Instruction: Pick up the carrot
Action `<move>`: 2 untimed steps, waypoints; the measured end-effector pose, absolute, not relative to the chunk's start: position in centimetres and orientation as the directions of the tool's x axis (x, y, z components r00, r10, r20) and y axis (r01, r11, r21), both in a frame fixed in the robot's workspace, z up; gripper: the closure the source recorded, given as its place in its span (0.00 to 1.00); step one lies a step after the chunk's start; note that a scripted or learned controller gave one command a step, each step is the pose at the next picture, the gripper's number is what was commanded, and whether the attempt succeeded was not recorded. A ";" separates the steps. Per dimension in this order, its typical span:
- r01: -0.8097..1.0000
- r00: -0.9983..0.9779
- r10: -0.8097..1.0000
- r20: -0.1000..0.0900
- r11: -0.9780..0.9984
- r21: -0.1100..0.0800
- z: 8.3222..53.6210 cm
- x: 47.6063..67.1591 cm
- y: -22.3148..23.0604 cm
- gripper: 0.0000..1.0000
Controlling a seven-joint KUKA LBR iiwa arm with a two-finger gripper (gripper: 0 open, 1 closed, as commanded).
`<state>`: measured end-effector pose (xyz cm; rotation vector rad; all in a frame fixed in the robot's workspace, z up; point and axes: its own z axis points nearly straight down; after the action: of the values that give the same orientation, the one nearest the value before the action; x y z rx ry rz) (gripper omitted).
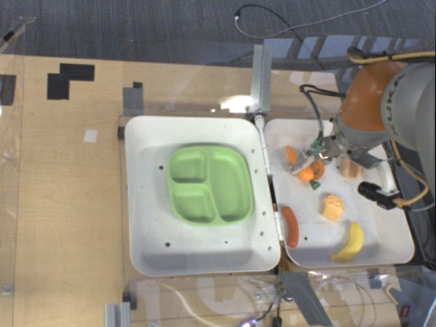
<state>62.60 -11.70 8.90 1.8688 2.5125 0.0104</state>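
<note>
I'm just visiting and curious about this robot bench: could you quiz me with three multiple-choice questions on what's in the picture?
1. Where does the green three-compartment plate lie?
A. left white bin
B. right white bin
C. on the bench

2. What colour is the curved banana?
A. red
B. yellow
C. green

3. Where is the gripper?
A. over the plate
B. outside both bins
C. down at the orange carrot

Answers: 1 A, the plate sits in the left white bin. 2 B, the banana is yellow. 3 C, the gripper is low in the right white bin, just above the carrot.
</note>
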 end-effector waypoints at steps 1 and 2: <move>0.958 -0.288 0.958 -0.004 0.288 0.011 8.9 62.6 -11.7 0.00; 0.957 -0.290 0.957 -0.008 0.290 0.019 10.1 62.9 -11.7 1.00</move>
<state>62.95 -11.67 10.15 1.8616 2.5085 0.0161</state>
